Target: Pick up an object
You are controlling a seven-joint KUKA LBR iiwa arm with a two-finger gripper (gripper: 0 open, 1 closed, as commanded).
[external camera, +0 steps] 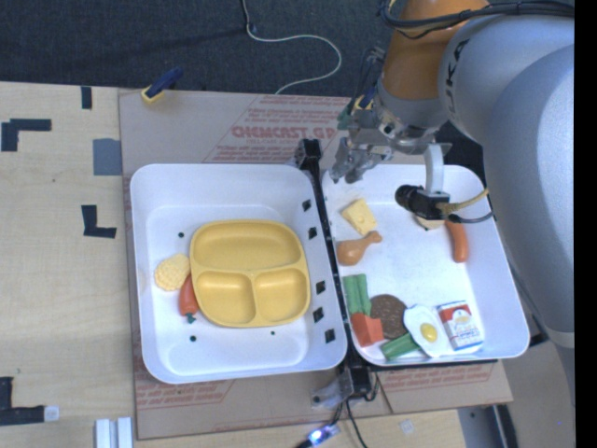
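Status: pick not made. My gripper (355, 170) hangs just behind the cheese wedge (359, 217), over the far-left corner of the right bin (494, 348), close to the wall shared with the left bin (147, 250). From this slant I cannot tell whether the gripper is wide or narrow, nor how high it stands over the bin floor. Nothing looks carried, since every item I count lies on a bin floor.

Candidates, all placed from the cheese wedge:
- Drumstick (357, 246): just in front of it, nearly touching.
- Sausage (458, 242): well apart toward the view's right, slightly forward.
- Green sticks (356, 292): farther forward, beyond the drumstick.
- Brown patty (387, 314), orange block (367, 329), fried egg (427, 326) and red-and-white carton (459, 326): clustered well forward, at the near wall.
- Yellow divided plate (250, 272): across the shared wall, to the view's left and forward, with a corn piece (172, 273) and a carrot (187, 297) against its far side.

Judgement: I am at the approach stage. The cheese wedge is the closest target. Still to do: centre over one item, descend, close, lift clear. Likely trouble: the wedge sits near the shared wall and beside the drumstick, so a descent slightly off could nudge either.
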